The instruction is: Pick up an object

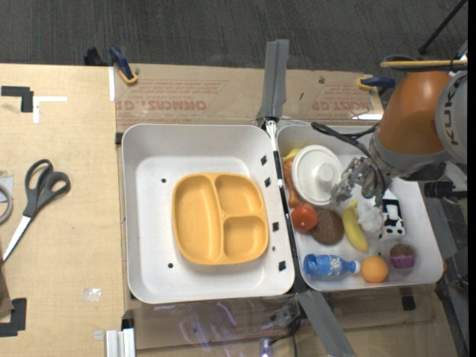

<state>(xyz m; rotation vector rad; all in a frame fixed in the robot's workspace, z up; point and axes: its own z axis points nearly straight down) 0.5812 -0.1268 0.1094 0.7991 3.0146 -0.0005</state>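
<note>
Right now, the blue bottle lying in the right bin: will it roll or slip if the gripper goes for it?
The blue bottle lies on its side and looks rounded, so it probably rolls if nudged. Its surface looks like smooth plastic, likely slippery to pinch. The orange ball beside its cap end may block rolling that way.

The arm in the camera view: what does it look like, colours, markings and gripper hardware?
The arm has a rounded orange band above the wrist and a grey shell beside it with part of a dark "KU" marking at the right edge. The gripper is dull grey metal with slim fingers. A thin dark cable curves out to its left.
</note>
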